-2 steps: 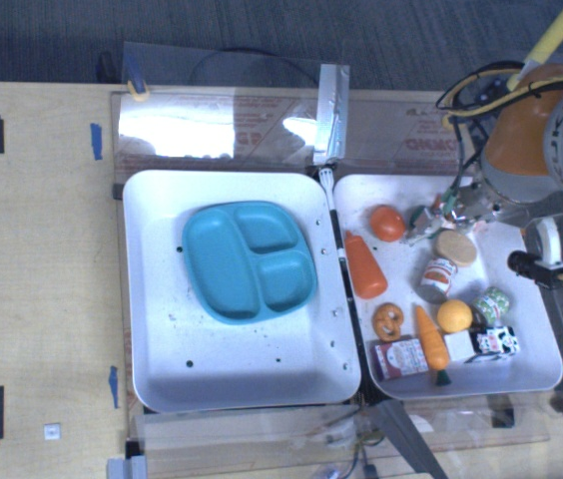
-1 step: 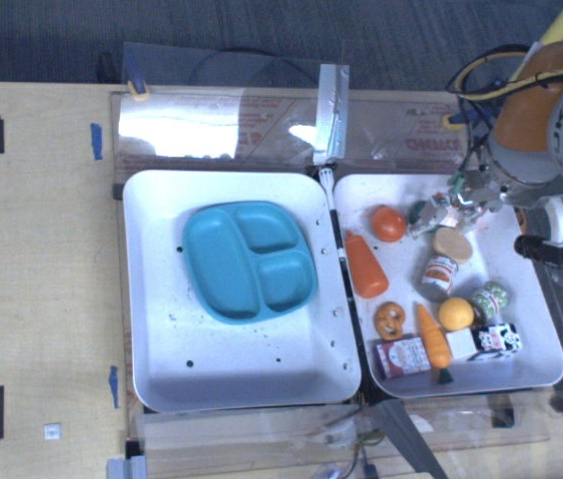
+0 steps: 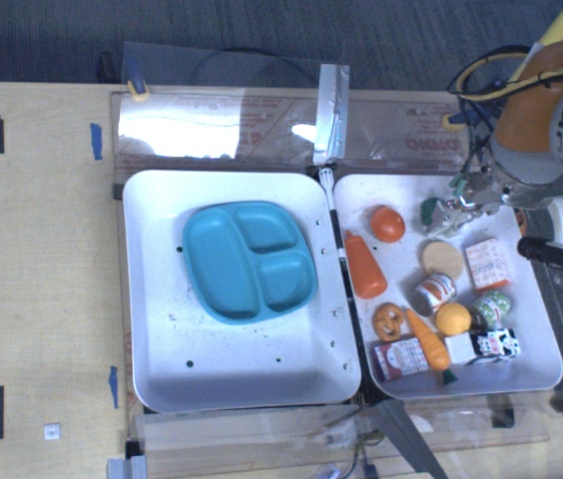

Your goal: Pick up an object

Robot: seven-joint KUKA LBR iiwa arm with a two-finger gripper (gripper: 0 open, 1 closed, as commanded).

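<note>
Camera view, claw (image 3: 458, 206) over right bin's (image 3: 541, 297) far edge, grip state unclear, tomato (image 3: 387, 224) lying just left.

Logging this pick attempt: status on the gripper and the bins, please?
Gripper low over right bin, far edge, by a small green item; grip state unclear. Toy foods crowd that bin, tomato nearest. Blue tray alone in left bin.

A: What does the arm (image 3: 561, 138) look like?
B: Grey body, orange band above the wrist, yellow and black cables looping alongside.
A: And the tool (image 3: 458, 208)?
B: Small, silvery metal.
</note>
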